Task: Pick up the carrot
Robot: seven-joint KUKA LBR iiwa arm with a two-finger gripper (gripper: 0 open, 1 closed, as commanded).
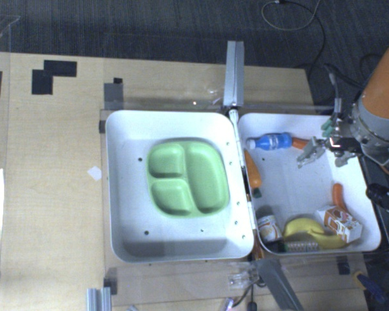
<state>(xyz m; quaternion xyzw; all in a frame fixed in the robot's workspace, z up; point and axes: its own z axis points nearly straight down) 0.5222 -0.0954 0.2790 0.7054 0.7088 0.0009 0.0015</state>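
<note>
The carrot [252,170] is a slim orange stick with a dark green end. It lies along the left wall of the right bin [369,238], pointing toward the front. My gripper [321,160] hovers over the back right part of that bin, well to the right of the carrot. Its fingers [307,155] are spread apart with nothing between them.
A water bottle [271,141] with a blue cap lies at the back of the right bin. A banana [308,229], a small can [267,226], a juice box [341,221] and an orange sausage-like piece [338,194] crowd the front. The left bin holds a green divided plate [187,177].
</note>
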